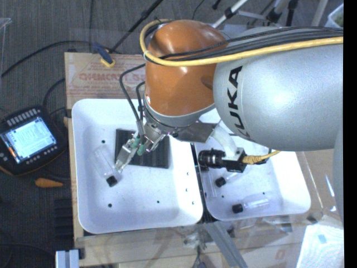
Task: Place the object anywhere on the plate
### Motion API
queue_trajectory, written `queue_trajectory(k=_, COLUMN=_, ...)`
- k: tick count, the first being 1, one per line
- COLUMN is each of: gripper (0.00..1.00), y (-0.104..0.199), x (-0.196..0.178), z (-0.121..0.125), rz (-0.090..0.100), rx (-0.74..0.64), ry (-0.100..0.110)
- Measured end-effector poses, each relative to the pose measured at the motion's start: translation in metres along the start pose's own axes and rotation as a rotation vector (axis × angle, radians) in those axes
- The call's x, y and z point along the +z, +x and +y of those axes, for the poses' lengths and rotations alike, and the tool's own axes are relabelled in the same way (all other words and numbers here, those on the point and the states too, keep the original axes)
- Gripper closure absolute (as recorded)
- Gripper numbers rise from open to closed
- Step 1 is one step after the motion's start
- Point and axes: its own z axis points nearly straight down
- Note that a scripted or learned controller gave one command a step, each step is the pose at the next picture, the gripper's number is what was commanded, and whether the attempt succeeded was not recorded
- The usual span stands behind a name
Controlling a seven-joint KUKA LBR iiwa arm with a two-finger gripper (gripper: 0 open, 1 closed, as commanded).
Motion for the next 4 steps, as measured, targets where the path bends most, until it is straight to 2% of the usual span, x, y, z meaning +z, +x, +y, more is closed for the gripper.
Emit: queue_trajectory(k=4, gripper=0.00, y=0.0000, x=0.0000, z=0.0000, rz=0.000, rx=0.000, ry=0.000)
